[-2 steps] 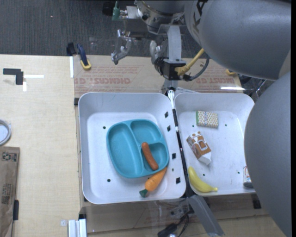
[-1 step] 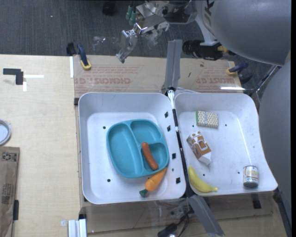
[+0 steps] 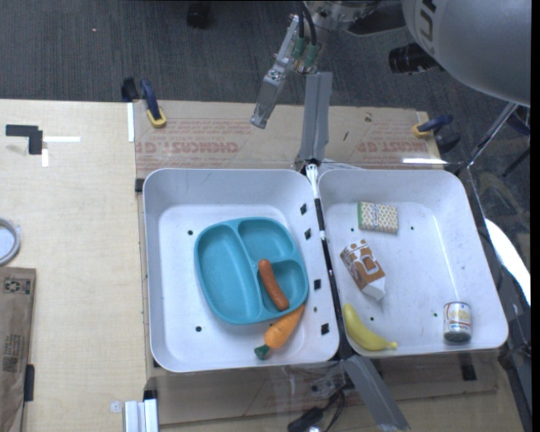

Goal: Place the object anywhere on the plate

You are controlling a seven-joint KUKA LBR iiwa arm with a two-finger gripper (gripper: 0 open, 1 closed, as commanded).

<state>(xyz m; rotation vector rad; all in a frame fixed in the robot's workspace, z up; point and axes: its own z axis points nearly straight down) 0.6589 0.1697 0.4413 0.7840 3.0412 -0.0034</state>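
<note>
- The carrot (image 3: 281, 331) is likely light, stiff and smooth; I would grip across its thick orange middle.
- It is orange with a green tip, lying in the left bin (image 3: 169, 253), touching the blue plate's (image 3: 224, 270) lower rim.
- A sausage (image 3: 272, 283) lies on the plate.
- The gripper (image 3: 287, 63) hangs above the bins, holding nothing.

The arm (image 3: 472, 38) is a big rounded grey shell, smooth and slightly glossy, bulging in at the far right. A black part (image 3: 411, 57) sits under its curve. Further left, the wrist (image 3: 337, 10) is a paler metal cluster with thin cables (image 3: 305, 42) running down from it, dark with a touch of green. The gripper (image 3: 263, 114) is slim, made of silvery-grey metal, with one long flat finger (image 3: 268, 97) squared off at its tip.
</note>
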